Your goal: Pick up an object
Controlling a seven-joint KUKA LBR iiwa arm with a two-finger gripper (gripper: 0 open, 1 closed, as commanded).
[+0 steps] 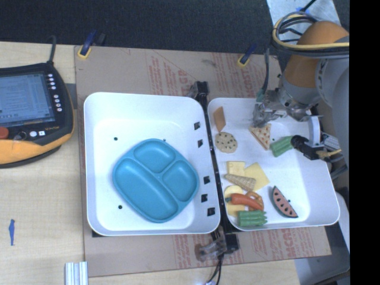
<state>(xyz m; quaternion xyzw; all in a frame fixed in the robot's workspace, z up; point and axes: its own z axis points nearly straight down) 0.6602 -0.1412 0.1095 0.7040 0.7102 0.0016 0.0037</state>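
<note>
Bins first: two shallow white plastic bins sit side by side on the wooden bench (47, 206), and I'll use the right-hand white bin (314, 203) as the landmark for everything.

Just left of it, touching along a black divider, is the left-hand white bin (101, 159), which holds a blue plastic divided plate (155, 180) lying flat.

Inside the right bin there's a pile of toy food. Near its far-left corner a thin brown cracker-like wedge (219, 119) sits with a round speckled cookie (225, 142) just in front of it. Along its near-left side a yellow cheese wedge (256, 173), a pale square slice (236, 168), a tan cone (240, 181), an orange-red carrot piece (246, 200) and a green bean pod (252, 219) are bunched together (some overlapping). A watermelon slice with red flesh and dark rind (283, 202) lies near the bin's front middle. A green cylindrical pickle-like piece (281, 145) lies towards the bin's right-centre.

The grey arm's metal gripper (264, 119) is down at the far side of this bin, right above a triangular pizza-like slice (260, 136), seemingly touching its top edge. I honestly can't tell whether the jaws are spread or pinched; it's a tangle of metal from this angle.

Well left of the bins, a control tablet with an orange body (29, 114) rests on the bench.
</note>
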